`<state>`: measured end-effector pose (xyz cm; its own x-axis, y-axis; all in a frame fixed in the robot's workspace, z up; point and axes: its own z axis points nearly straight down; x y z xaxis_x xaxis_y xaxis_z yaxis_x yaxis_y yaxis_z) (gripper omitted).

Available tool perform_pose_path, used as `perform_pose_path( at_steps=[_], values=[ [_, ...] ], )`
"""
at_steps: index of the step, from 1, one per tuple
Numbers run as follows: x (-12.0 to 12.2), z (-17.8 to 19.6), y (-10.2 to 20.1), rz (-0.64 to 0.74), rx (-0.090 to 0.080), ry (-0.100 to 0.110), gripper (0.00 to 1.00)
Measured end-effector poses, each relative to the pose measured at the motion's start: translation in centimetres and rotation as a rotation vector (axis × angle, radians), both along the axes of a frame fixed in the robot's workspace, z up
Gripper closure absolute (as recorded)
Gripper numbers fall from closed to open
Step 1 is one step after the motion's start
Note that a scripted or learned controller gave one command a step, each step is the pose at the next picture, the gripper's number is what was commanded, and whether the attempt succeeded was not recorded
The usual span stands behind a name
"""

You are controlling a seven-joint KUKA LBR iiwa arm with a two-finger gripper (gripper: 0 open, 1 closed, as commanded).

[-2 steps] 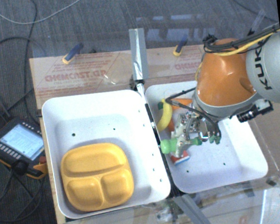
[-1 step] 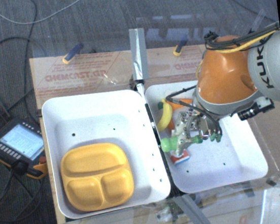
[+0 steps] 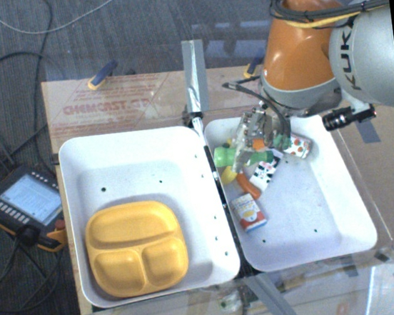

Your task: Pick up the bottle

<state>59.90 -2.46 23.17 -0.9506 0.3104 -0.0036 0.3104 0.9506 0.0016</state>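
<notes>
Green bottle (image 3: 227, 157) seen in the right bin (image 3: 335, 221), lying flat, long side pointed left to right, pincer (image 3: 257, 136) just above it, grip cannot be told

End effector (image 3: 254, 140) low over toy clutter (image 3: 256, 170), right bin (image 3: 322, 234); green item (image 3: 224, 157), possibly bottle.

A brown bench (image 3: 139, 99) bearing two shallow white bins, left bin (image 3: 75, 162) and right bin (image 3: 349, 219), side by side.

Bright, even overhead light — soft shadows, mild glare on white bins (image 3: 180, 135), slightly soft focus.
</notes>
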Motion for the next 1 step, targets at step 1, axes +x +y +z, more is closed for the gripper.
perform_pose_path(
  at_steps=[1],
  values=[
    [1.18, 2.05, -6.06, -0.23, -0.002, 0.0, 1.0]
  ],
)
